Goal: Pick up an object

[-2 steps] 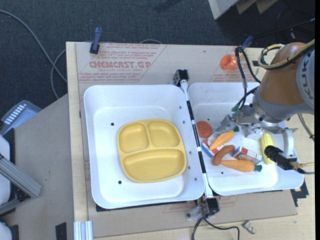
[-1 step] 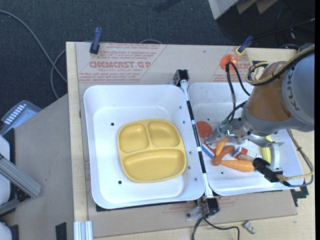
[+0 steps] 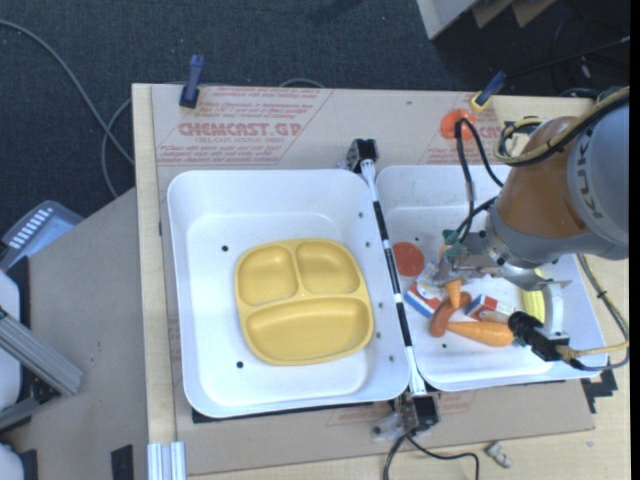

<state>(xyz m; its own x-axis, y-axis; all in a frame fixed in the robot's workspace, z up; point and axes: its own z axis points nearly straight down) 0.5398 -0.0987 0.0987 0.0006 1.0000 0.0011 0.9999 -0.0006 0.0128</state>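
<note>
Currently I see the gripper point(image 3: 455, 264) low in the right bin point(image 3: 430, 193), above a toy carrot point(image 3: 478, 332); finger state I cannot tell. Yellow divided tray point(image 3: 303, 299) sits left of that bin.

The board point(image 3: 250, 128) under the bins bears red print reading "CHEMCAST G.P"; the smaller lines around it are too small to read.

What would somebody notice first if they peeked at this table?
Probably the big yellow divided plate, lying flat in the middle of the left white bin. Next, the grey and orange robot arm reaching in from the right over the right bin, where a pile of small toy foods lies, including an orange carrot and a red round piece.
</note>
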